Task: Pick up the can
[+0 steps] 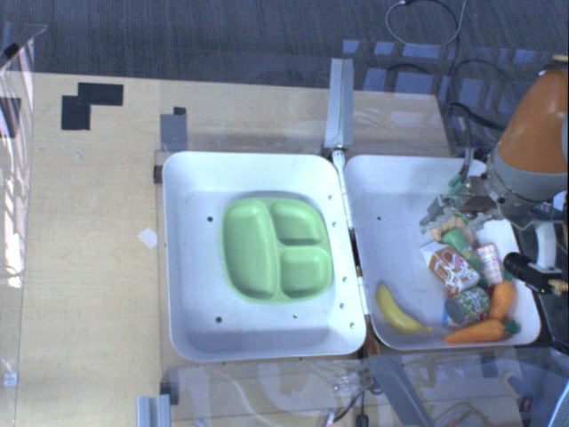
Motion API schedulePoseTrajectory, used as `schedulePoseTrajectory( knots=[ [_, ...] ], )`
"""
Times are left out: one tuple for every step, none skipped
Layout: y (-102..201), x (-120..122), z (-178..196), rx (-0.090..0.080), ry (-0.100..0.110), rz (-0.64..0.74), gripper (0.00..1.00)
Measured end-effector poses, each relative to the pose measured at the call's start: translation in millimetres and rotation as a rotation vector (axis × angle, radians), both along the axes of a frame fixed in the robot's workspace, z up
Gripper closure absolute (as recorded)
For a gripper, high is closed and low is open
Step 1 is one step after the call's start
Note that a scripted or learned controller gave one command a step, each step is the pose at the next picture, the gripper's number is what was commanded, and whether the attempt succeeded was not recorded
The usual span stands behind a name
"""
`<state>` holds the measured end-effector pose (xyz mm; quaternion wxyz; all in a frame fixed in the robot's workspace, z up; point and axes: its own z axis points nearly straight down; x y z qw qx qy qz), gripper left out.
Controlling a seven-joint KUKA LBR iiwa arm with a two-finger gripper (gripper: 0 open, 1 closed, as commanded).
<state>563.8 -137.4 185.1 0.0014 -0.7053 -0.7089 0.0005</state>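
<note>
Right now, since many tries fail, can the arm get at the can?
Probably yes: the can lies uncovered in the right bin, with the gripper nearby. Carrots and a red-white packet crowd it, so room looks tight.

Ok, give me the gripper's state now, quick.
Gripper: down in the right bin at the top of the pile; open or shut cannot be told.

1. 2 white bins sit side by side on the bench; the left bin (191,238) holds a green divided tray (276,249).
2. the right bin (391,203) holds a banana (397,310), 2 carrots (476,332) (502,299), a can (468,305) and small packets (453,269), clustered at its right.
3. the arm (533,136) reaches in from the right, its gripper (455,210) low over the cluster's far edge.
</note>
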Motion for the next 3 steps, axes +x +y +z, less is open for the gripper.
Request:
schedulePoseTrajectory(
  knots=[
    [-24, 7, -28, 0.000, -0.001, 0.153, 0.00],
    [-56, -35, -81, 0.000, -0.019, 0.091, 0.00],
    [-56, -57, -85, -0.001, -0.053, 0.073, 0.00]
  ],
)
